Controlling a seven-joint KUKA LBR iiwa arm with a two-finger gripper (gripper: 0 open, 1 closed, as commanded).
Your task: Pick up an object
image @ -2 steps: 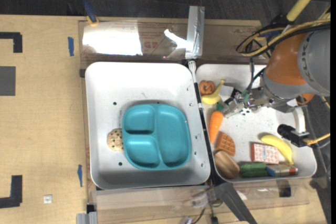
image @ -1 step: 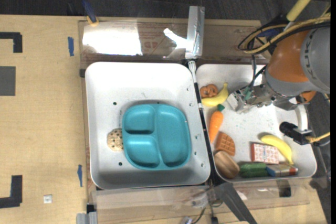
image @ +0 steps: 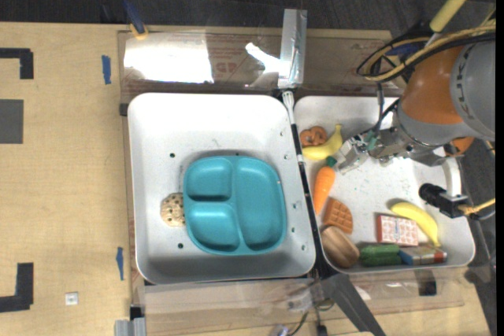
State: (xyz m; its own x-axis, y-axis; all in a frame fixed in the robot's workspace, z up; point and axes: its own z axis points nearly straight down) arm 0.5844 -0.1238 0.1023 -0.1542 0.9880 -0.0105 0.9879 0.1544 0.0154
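Looking down at the two bins, the gripper (image: pixel 349 153) is low in the right bin (image: pixel 465 252), up near its top-left corner, right beside a small banana (image: pixel 329 145) and an orange round thing (image: pixel 313 136) that might be a little pumpkin or tomato. Whether it's clenched or released I honestly cannot tell; that end of the arm is a small blurry tangle from up here, and nothing obviously sits in it.

Since the task is just "pick up an object", pretty much anything counts, and almost all the candidates are in the right bin: a carrot (image: pixel 324 185) just below the gripper, a waffle (image: pixel 338 214) under that, a brown roundish piece (image: pixel 340 245) in the bottom-left corner, a green item (image: pixel 379 253) along the bottom wall, a red patterned box (image: pixel 398 230) and a second banana (image: pixel 417 218) on the right. My guess is it's going for the small banana or the carrot, since it's angled toward that crowded corner.

The left bin (image: pixel 150 122) has a teal divided plate (image: pixel 234 203) sitting in the middle with a cookie (image: pixel 172 209) touching its left edge, well apart from the arm. Corner picks look tricky because the bin wall crowds things.
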